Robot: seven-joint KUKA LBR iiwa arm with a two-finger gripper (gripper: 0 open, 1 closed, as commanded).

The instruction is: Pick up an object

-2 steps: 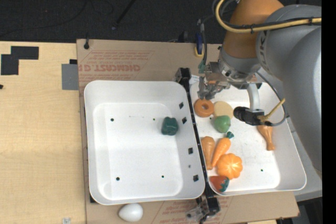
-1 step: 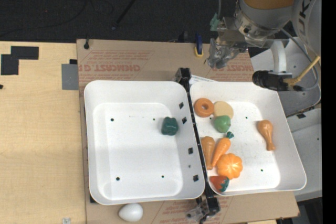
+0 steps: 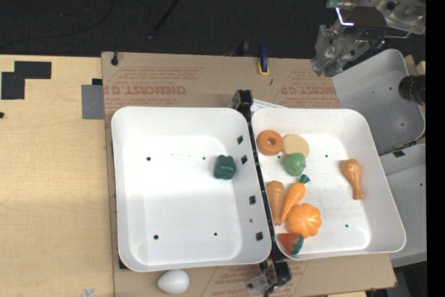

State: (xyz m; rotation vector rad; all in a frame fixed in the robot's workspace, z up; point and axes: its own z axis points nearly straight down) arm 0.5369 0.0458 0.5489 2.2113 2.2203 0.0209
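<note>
Camera view: gripper (image 3: pixel 332 60) sits up high at top right, behind the far edge of the right bin (image 3: pixel 379 149), well apart from everything in it. Nothing visible betw. its tips; too small and dark to say how it's set, so can't tell.

Progress, my read: pick not started. No obj lifted, all lie in the bins. Left to do: choose a target, descend, close, lift.

Candidates in right bin: orange ring (image 3: pixel 270 142) touching a pale round piece (image 3: pixel 297 145), green fruit (image 3: pixel 294 164) just below it, carrot (image 3: pixel 292 199), pumpkin (image 3: pixel 304 220), a red-and-green piece (image 3: pixel 291 243) at the near edge, and a drumstick (image 3: pixel 352 177) alone on the right side, w/ the most room round it. Left bin (image 3: pixel 139 129) holds one dark green pepper (image 3: pixel 224 167) near the divider. White egg (image 3: pixel 173 281) lies outside, on the cardboard (image 3: pixel 174 83) by the near rim.

Writing: cardboard carries red print, upside down from here, reads approx "CHEMCAST" twice along the far side; not fully legible. No other labels readable.
</note>
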